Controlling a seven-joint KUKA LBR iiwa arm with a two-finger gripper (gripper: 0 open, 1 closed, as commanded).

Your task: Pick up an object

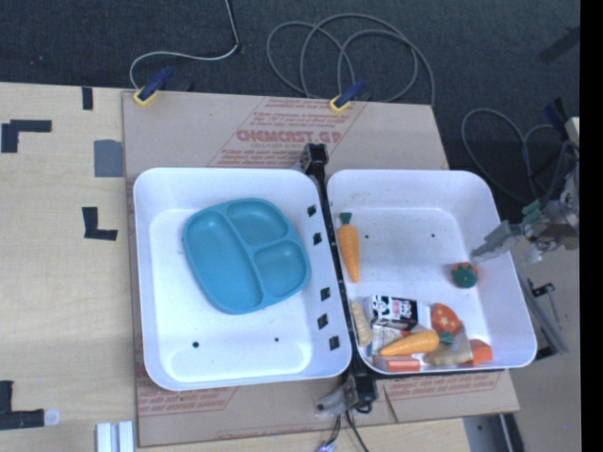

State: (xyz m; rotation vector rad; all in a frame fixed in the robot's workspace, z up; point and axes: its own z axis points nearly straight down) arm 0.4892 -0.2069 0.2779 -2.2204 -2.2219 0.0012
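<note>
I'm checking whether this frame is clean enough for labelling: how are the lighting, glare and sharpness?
Camera view: even, soft light, with only faint shadows inside the white bins; no strong glare on the blue plate; the whole frame is slightly soft; the hand at the right bin's edge is blurred, and the toy pile lacks fine detail.
</note>
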